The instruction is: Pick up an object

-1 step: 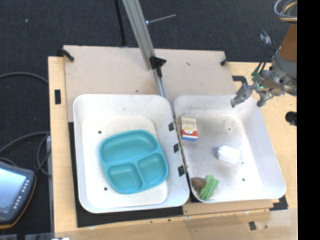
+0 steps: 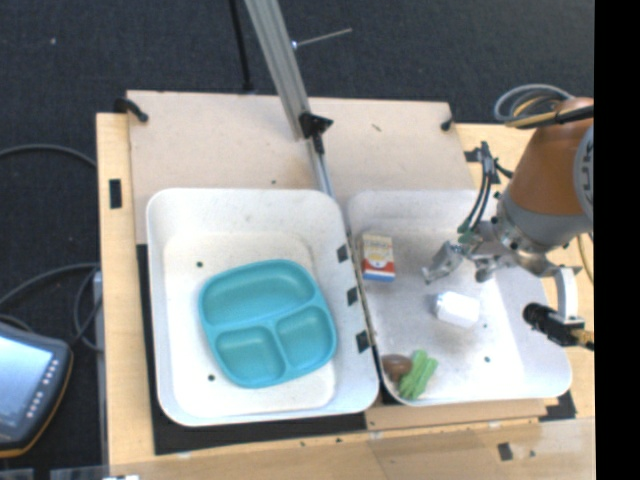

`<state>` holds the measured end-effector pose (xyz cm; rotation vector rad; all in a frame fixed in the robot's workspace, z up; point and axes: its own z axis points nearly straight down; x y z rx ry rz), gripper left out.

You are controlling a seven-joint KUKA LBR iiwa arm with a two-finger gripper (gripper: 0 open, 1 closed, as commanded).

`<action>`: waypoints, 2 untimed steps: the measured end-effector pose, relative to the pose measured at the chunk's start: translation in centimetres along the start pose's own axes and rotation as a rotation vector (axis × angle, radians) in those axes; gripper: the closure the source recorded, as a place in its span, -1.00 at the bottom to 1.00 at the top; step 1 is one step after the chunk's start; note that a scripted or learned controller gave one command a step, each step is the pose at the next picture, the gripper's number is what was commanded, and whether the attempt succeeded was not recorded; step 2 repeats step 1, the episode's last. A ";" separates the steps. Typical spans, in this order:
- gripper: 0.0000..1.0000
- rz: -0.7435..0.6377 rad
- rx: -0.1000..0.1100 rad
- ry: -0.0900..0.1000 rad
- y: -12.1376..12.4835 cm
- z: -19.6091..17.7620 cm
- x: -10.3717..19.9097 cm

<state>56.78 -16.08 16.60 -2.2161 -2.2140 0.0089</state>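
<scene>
The right bin (image 2: 520,368) holds a small red, white and blue carton (image 2: 378,257) near its left wall, a white block (image 2: 457,308) in the middle, and a green object (image 2: 420,374) beside a brown one (image 2: 397,367) at the front left corner. My gripper (image 2: 462,261) hangs over the right bin, just above and behind the white block, apart from it. Nothing shows between its fingers.
The left bin (image 2: 175,228) holds a teal divided tray (image 2: 266,320). A slanted metal rail (image 2: 285,58) runs down to the bins' shared back edge. Cables (image 2: 525,101) hang at the arm's upper right. A black part (image 2: 548,319) juts over the right bin's right side.
</scene>
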 end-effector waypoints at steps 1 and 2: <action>-1.00 -0.001 -0.030 -0.012 -3.4 4.8 1.9; -1.00 -0.001 -0.030 -0.012 -3.4 4.8 1.9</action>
